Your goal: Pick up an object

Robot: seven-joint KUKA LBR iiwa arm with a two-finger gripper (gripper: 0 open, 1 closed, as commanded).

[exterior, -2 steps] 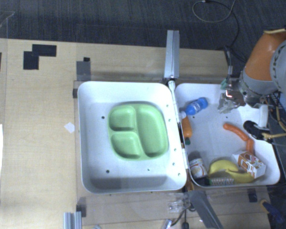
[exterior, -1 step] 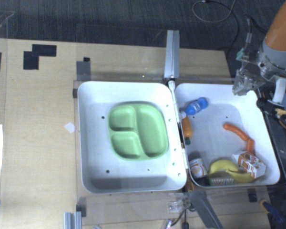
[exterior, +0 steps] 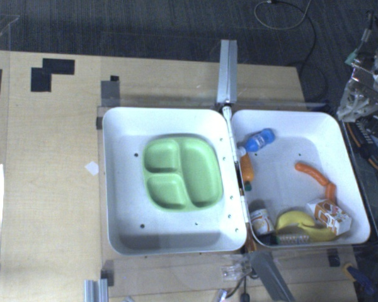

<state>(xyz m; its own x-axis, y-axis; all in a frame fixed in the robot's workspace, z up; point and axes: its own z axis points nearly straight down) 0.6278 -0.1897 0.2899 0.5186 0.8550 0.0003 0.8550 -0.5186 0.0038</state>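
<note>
A green divided plate (exterior: 181, 172) is seen in the left bin (exterior: 116, 187). In the right bin (exterior: 340, 145), beside that plate's bin, a blue bottle (exterior: 259, 139), an orange carrot (exterior: 315, 175), a banana (exterior: 300, 224) and a small carton (exterior: 332, 216) are found. The pincer's state cannot be told.

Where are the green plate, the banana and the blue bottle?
green plate (exterior: 181, 172): camera view, on the ridge between its compartments.
banana (exterior: 294, 221): camera view, on its yellow middle.
blue bottle (exterior: 259, 139): camera view, on its blue body.
</note>
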